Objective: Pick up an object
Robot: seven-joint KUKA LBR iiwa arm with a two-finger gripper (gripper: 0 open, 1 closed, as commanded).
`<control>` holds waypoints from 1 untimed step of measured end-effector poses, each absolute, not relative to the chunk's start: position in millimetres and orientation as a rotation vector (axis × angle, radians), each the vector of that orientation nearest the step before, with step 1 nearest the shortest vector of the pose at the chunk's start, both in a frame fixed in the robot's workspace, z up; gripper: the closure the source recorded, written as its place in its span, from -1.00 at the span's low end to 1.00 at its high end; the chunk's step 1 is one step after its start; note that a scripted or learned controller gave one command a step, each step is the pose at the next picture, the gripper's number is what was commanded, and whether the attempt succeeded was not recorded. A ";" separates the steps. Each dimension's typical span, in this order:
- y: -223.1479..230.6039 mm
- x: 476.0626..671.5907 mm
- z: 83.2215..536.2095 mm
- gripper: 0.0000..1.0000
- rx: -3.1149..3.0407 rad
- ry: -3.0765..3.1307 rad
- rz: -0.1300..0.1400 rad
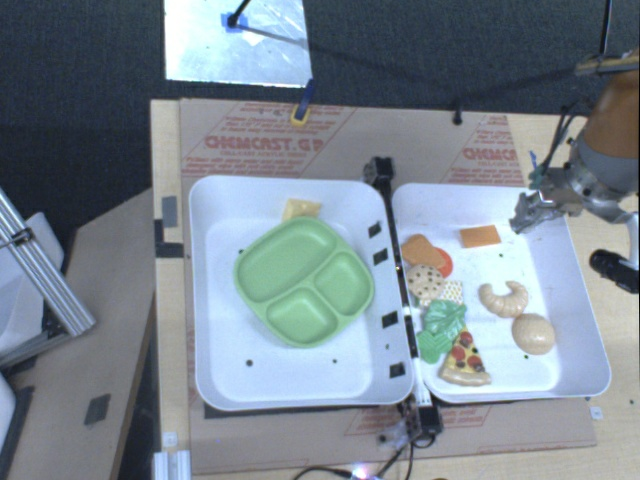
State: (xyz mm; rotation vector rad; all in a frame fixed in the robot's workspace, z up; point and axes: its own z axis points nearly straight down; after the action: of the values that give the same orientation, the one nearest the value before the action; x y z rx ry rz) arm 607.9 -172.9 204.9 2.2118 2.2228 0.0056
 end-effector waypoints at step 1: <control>-173.0 609.0 225.9 1.00 2.213 2.225 0.004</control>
State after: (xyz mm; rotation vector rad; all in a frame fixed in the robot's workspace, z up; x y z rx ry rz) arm 609.0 -173.0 225.9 2.2126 2.2248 0.0040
